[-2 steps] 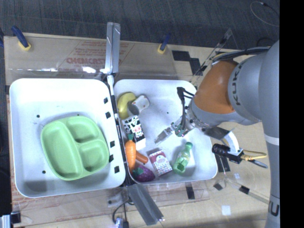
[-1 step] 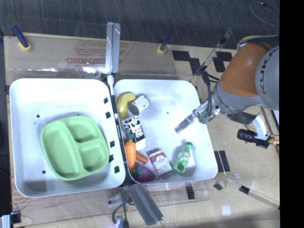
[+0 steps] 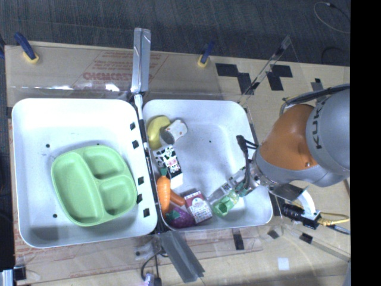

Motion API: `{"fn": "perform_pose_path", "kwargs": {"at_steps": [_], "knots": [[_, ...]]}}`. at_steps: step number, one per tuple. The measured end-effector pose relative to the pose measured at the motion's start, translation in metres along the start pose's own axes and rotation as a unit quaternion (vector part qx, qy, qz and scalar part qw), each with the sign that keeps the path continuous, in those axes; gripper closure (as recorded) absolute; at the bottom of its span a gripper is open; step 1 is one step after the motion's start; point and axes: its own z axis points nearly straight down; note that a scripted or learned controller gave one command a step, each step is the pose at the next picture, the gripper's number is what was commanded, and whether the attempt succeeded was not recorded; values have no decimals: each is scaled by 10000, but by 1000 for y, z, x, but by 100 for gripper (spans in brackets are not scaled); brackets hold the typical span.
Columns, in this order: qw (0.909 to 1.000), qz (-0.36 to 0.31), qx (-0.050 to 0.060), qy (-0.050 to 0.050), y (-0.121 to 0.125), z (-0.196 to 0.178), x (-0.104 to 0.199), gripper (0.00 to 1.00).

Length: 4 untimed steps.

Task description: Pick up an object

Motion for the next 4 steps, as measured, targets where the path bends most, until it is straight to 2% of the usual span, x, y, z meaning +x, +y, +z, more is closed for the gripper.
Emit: {"fn": "perform_pose_path", "kwargs": {"at_steps": [1, 2, 3, 4], "knots": [[10000, -20, 0, -2, 1, -10, 0, 100], [10000, -22, 1, -2, 1, -10, 0, 0], [10000, -41, 0, -4, 2, -20, 0, 100], [10000, -43, 1, -4, 2, -20, 0, 0]]}}
